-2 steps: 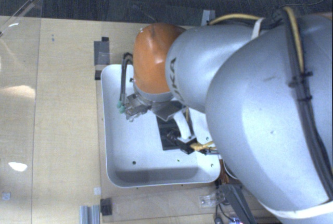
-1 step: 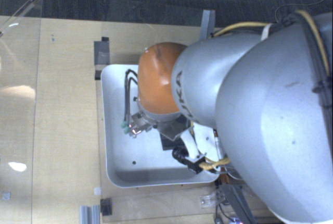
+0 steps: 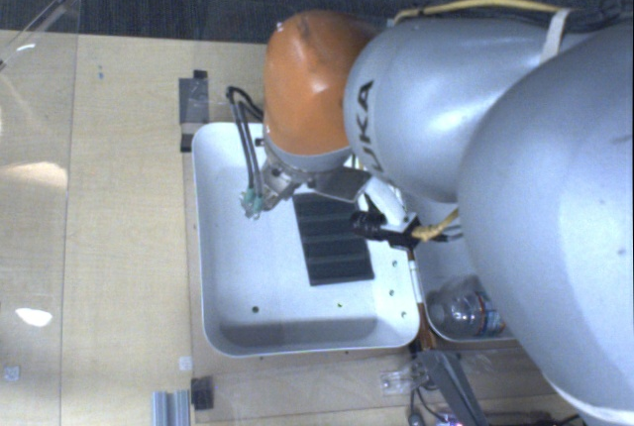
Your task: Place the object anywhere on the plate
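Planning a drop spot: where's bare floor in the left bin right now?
Left white bin: bare floor along its left wall, and the front strip between the dark ribbed block and the near rim. Crowded at the back and right, where the arm hangs over the bin and cables run beside the block. The right bin holds a clear bottle and lies mostly under the arm.

Bright overhead light, soft focus, glare on the arm.

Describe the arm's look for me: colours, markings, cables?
The arm is glossy grey with rounded, bulbous housings and an orange band above the wrist. Black KUKA lettering runs along the grey shell. Thin black cables loop beside the wrist; a yellow cable crosses the upper housing.
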### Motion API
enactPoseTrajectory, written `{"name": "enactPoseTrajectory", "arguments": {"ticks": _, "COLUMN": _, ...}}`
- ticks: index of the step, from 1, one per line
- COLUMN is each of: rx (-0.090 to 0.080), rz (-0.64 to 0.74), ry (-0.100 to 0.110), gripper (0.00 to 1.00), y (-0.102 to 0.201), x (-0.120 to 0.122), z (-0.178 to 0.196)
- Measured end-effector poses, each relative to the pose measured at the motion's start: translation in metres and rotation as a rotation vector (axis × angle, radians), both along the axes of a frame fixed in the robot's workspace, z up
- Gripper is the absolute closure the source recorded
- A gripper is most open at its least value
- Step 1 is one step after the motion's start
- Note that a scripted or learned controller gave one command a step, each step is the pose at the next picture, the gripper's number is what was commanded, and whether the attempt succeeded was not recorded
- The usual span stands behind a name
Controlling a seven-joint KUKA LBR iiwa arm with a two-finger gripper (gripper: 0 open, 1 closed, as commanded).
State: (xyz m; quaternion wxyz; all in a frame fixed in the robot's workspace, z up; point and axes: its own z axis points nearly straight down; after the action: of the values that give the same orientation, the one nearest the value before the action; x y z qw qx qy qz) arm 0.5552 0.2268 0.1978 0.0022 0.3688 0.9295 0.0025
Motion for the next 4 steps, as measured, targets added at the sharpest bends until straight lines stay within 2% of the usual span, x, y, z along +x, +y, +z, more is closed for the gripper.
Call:
{"name": "enactPoseTrajectory", "arguments": {"ticks": 1, "rx": 0.001, "rz": 0.047, "ry": -0.001, "gripper": 1.00, "y": 0.004, "x": -0.004, "z": 0.078}}
{"name": "enactPoseTrajectory", "arguments": {"ticks": 2, "rx": 0.001, "rz": -0.013, "ry": -0.002, "gripper": 1.00, "y": 0.003, "x": -0.011, "z": 0.203}}
{"name": "enactPoseTrajectory", "arguments": {"ticks": 3, "rx": 0.003, "rz": -0.005, "ry": -0.007, "gripper": 1.00, "y": 0.005, "x": -0.011, "z": 0.214}}
{"name": "enactPoseTrajectory", "arguments": {"ticks": 4, "rx": -0.001, "rz": -0.041, "ry": 0.002, "gripper": 1.00, "y": 0.005, "x": 0.018, "z": 0.061}}
